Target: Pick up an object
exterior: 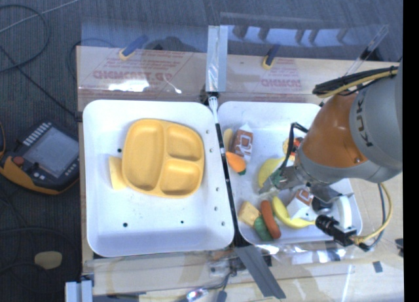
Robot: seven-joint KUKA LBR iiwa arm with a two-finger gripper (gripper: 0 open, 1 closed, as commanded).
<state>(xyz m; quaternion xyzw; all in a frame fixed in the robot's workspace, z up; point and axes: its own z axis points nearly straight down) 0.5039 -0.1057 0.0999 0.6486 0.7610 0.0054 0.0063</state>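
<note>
Down in the right bin, the pincer sits low among the toy food, and whether it grips anything cannot be told from this angle. A yellow lemon lies just to its upper left, touching or nearly so. A banana curves just below it, and a red sausage lies below and left of it. Further left, an orange carrot rests by the bin's wall. Well to the left, the other bin holds a yellow divided tray.
</note>
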